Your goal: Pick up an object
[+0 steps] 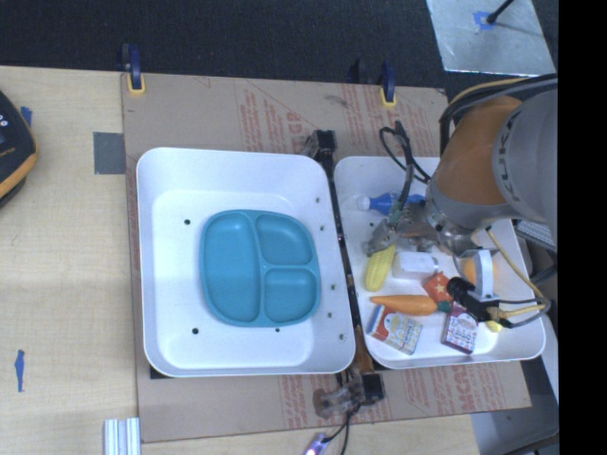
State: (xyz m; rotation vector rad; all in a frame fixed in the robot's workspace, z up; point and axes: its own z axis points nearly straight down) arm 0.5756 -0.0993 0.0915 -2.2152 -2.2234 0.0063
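Observation:
The right bin (pixel 531 347) holds several small items. Among them are a yellow corn cob (pixel 379 267), an orange carrot (pixel 406 303), a blue and white bottle (pixel 377 202), a white block (pixel 413 263), a red piece (pixel 437 287) and two printed packets (pixel 399 332) (pixel 460 333). My gripper (pixel 396 227) is low in this bin, just above the corn cob and right of the bottle. The grey arm with its orange band (pixel 474 164) hides the bin's far right part. Nothing can be seen held.
The left bin (pixel 161 254) holds a blue divided plate (pixel 260 266). Cables loop from the wrist over the right bin's right side (pixel 512 306). Clamps hold the cardboard base at its back edge (pixel 134 69). A yellow and black device (pixel 11 150) lies at the far left.

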